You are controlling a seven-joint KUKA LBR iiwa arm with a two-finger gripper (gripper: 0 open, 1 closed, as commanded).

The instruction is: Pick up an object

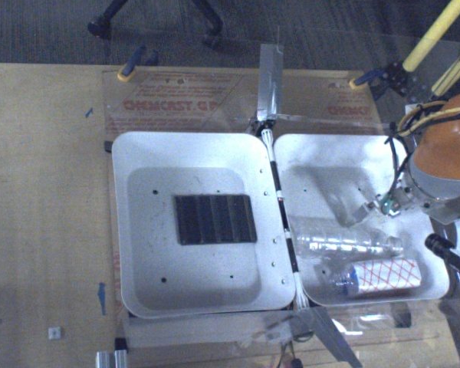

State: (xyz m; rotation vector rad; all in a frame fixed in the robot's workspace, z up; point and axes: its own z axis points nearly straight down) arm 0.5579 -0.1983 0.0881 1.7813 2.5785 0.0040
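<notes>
Two bins: dark ridged block (215, 219) left, red-checked bottle (379, 277) right.

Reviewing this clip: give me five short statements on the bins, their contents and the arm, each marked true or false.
1. The left bin holds a dark ridged panel. True.
2. A red-and-white checked item lies in the right bin. True.
3. The checked item sits against the right bin's far edge. False: it lies near the front edge.
4. The arm comes in over the left bin. False: it stands at the right bin's right side.
5. A clear plastic bottle lies in the right bin, just behind the checked item. True.
</notes>
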